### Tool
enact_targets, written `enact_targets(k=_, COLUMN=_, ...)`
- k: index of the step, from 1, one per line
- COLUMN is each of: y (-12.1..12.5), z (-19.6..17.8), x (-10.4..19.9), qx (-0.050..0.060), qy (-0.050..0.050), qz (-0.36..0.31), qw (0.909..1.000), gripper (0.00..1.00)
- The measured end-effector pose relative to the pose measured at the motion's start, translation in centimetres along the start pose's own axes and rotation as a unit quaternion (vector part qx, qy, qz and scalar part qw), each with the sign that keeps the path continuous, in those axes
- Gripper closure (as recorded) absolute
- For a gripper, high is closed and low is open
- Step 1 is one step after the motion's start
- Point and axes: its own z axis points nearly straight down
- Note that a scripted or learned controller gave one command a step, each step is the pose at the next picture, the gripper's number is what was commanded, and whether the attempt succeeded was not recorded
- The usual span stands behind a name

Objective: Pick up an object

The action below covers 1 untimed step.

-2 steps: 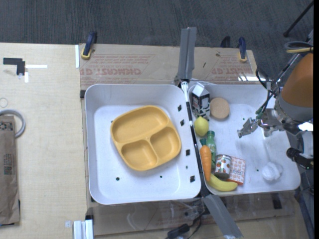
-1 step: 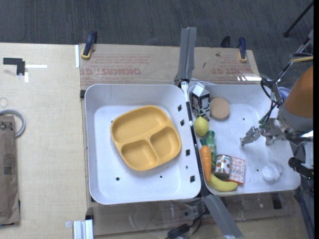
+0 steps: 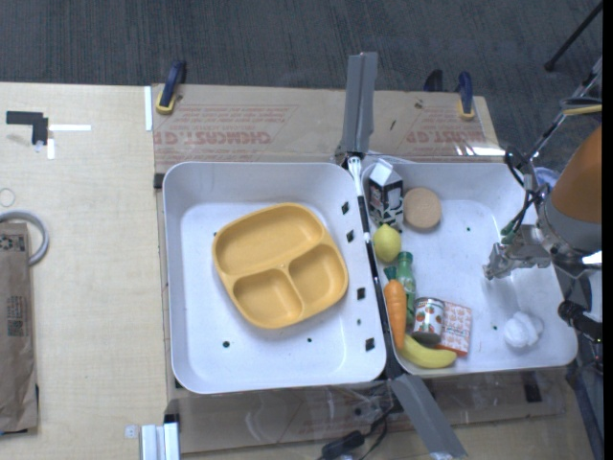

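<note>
Our claw (image 3: 505,260) hangs low over the right bin (image 3: 479,348); we cannot tell its state. The nearest pick, a white ball (image 3: 521,331), lies just below it toward the bin's near edge. We should centre above it, then descend straight

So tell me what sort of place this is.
Probably a robotics lab's test bench, not a kitchen: two white bins clamped over cardboard, toy food such as a banana and carrot, and a robot gripper reaching in.
</note>
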Motion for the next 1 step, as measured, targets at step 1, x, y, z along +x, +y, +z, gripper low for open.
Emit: enact_targets(k=1, y=3.13, z=-11.23, x=0.05, qx=-0.001, qy=-0.002, qz=-0.107, qw=0.9942, gripper=1.0)
